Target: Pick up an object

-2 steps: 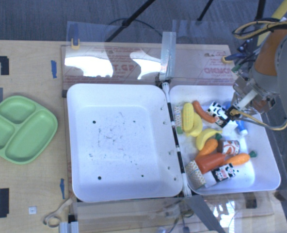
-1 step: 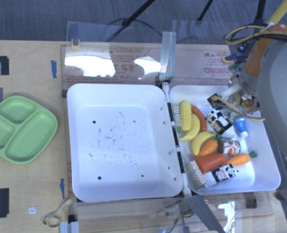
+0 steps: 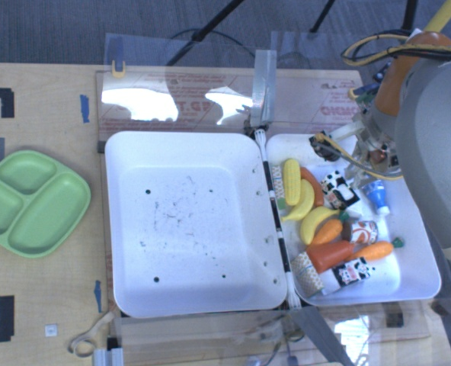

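The right bin [image 3: 416,277] holds a heap of toy food. In it I see a yellow corn cob [image 3: 291,178], two bananas [image 3: 302,203] [image 3: 317,219], and an orange carrot [image 3: 329,230] by a second carrot [image 3: 377,251]. There is also a red-orange piece [image 3: 331,255], a black-and-white cow toy [image 3: 338,190], a blue-capped tube [image 3: 376,198] and a patterned cylinder [image 3: 307,274]. My gripper [image 3: 367,152] hangs over the bin's far right part, just above the cow toy and the tube. I see nothing between its fingers.
The left bin [image 3: 126,158] lies beside the right one, with a metal divider [image 3: 263,90] behind them. A green divided plate [image 3: 32,202] sits on the bench at far left. The grey arm [image 3: 435,136] covers the right bin's far right edge.
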Robot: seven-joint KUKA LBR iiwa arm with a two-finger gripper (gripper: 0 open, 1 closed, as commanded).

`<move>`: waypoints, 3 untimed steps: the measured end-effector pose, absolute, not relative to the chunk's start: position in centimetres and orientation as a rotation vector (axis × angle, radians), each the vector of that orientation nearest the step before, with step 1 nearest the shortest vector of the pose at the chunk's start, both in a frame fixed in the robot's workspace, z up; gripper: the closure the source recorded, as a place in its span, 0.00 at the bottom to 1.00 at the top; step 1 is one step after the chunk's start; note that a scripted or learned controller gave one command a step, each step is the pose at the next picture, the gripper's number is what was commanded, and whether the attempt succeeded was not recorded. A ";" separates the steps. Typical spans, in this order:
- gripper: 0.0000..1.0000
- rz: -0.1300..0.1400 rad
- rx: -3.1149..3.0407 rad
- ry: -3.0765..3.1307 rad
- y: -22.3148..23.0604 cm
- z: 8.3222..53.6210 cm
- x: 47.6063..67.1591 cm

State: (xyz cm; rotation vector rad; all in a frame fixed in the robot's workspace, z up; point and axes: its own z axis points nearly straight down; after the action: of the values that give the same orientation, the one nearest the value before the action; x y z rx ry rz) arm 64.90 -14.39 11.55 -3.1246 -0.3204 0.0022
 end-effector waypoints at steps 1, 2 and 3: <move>1.00 0.005 -3.123 -0.320 -15.1 9.8 64.3; 1.00 -0.002 -3.111 -0.333 -18.6 8.9 64.9; 1.00 -0.018 -3.087 -0.353 -19.7 9.7 63.0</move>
State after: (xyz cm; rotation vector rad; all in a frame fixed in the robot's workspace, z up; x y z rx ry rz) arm 63.03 -19.68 9.69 -3.0873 -0.3531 -0.0179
